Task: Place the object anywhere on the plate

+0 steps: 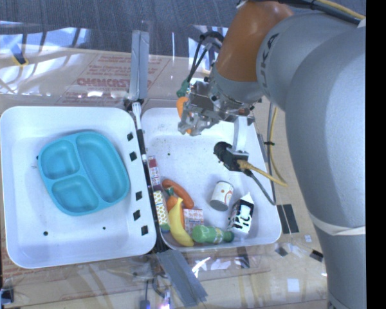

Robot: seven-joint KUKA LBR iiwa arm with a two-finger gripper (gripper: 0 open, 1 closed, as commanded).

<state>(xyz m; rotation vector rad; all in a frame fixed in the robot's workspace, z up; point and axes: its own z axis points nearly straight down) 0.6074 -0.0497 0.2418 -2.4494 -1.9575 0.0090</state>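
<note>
The grey arm (309, 95) reaches in from the right, above the right bin (180, 118). The left bin (13, 172) holds the blue plate (83, 172), which has three compartments. The gripper (192, 124) hangs over the far part of the right bin. An orange object (183, 107) shows at its fingers, partly hidden, and seems to be held between them, well apart from the plate. At the near side of the right bin lie a banana (178, 222), a carrot (179, 192), a green item (209, 235), a small cup (221, 195) and a black and white carton (242, 216).
</note>
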